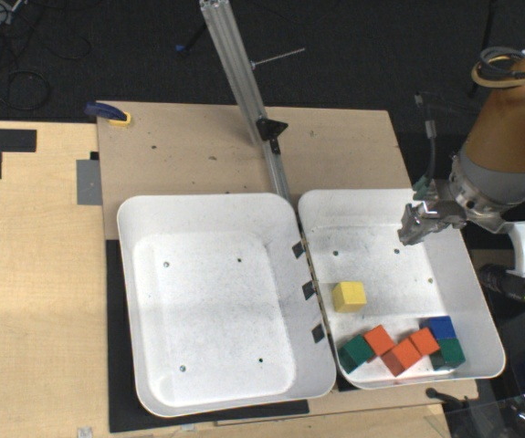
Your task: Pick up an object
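Note:
In the right bin [372,217] a yellow block [350,296] lies near the left wall. Along the front edge sits a cluster: a green block [356,351], an orange block [379,339], another orange block [408,351], a blue block [440,328] and a dark green block [446,354]. My gripper [414,225] hangs over the bin's right rear part, well behind and right of the yellow block. Nothing shows between its tips.
The left bin [143,226] lies beside the right one, with black clips [308,288] along the shared wall. A slanted metal rail [240,71] rises behind the bins. A blue-and-yellow clamp [109,112] sits at the bench's far left corner.

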You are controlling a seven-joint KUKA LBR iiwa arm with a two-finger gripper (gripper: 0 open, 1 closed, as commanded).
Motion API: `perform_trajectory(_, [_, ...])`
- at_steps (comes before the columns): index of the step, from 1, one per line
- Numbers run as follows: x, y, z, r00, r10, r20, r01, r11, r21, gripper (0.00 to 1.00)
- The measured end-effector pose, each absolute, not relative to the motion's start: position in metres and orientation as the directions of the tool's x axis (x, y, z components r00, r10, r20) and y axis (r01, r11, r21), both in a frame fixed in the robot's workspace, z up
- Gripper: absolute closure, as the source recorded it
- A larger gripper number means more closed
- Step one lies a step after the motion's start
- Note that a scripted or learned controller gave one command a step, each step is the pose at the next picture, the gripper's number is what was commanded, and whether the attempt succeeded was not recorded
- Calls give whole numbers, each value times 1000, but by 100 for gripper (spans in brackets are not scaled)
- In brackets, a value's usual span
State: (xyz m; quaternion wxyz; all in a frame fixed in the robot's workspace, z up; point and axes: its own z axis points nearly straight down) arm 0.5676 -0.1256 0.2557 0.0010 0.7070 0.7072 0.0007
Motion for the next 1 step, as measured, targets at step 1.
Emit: perform_trajectory(1, [560,-77,243,-4,1000,2,1000,4,-5,100])
